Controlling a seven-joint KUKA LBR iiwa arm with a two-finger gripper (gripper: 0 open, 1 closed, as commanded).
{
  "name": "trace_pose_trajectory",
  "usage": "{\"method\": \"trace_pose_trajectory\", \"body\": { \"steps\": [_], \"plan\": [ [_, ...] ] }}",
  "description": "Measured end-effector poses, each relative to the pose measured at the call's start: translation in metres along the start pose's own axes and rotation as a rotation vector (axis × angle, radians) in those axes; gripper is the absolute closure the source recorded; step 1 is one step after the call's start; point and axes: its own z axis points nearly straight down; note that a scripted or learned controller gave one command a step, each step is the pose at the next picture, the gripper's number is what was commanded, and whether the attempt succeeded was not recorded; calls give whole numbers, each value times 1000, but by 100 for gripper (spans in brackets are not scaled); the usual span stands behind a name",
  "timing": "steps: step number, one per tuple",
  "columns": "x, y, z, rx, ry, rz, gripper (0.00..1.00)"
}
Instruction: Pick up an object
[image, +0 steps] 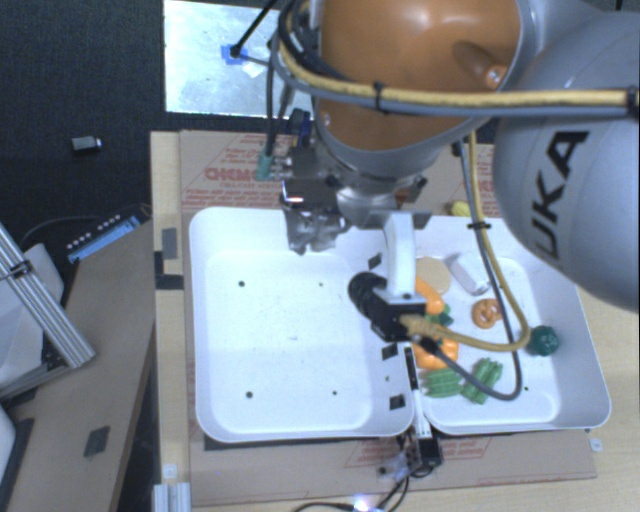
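Arm (570, 170): grey, lettered "UKA". Cardboard (220, 175) beneath left bin (280, 340): red print "CHEM…". Claw (313, 232) above bin's far rim; whether apart or together, cannot tell.

The shallow white left bin (290, 340) sits beside the shallow white right bin (562, 392). In the right one, a small round orange toy (486, 313) lies behind a long green toy (478, 378), with a dark green ball (541, 341) right of both.

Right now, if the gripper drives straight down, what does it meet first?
Likely the bare floor of the left bin, near its far rim, below the gripper. Depth unclear from this slant.
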Motion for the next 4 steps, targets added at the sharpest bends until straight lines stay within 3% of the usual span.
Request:
{"method": "trace_pose_trajectory", "body": {
  "steps": [1, 2, 3, 4],
  "plan": [
    [-1, 96, -18, -13, 2, 7, 100],
    [0, 15, 17, 0, 0, 1, 100],
    [-1, 74, 5, -10, 1, 6, 100],
    [0, -12, 59, 2, -2, 0, 100]
  ]
}}
